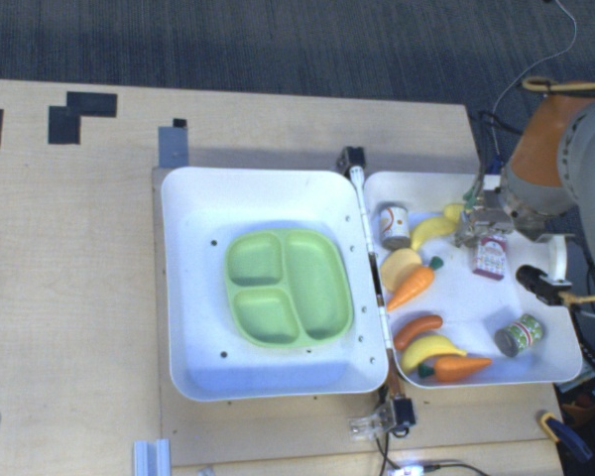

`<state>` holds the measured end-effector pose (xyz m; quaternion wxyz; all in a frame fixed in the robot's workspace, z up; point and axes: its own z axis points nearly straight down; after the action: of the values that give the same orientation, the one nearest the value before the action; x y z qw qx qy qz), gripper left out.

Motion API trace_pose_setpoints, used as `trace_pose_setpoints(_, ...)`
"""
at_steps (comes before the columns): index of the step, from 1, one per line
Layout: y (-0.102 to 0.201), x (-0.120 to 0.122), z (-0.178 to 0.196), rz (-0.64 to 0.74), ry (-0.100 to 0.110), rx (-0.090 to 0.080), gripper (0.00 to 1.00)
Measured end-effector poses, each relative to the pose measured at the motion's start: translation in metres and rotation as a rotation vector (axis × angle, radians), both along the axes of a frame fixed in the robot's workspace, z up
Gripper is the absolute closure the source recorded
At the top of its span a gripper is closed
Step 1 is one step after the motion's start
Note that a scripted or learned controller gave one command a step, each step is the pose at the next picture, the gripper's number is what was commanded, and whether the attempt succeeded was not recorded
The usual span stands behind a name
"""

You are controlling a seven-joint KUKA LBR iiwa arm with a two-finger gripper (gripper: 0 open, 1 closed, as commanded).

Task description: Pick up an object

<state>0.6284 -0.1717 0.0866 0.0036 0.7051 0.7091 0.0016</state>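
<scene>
The hand (489, 228) hangs low in the right white bin (565, 370) over a small pink-and-white packet (490, 259) (grip width unreadable), and may nudge the yellow plastic banana (431, 230) beside it instead.

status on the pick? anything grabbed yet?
Done: the arm has reached into the right bin. In hand: the gripper sits over a small pink-and-white packet, beside a banana; no grasp confirmed. Left: secure an object and lift it.
</scene>
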Motion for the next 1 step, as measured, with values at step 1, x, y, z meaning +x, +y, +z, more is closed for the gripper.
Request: trace_pose_setpoints(1,-0.0346,0.0236,0.0573,0.0,0.001,0.0,1.0)
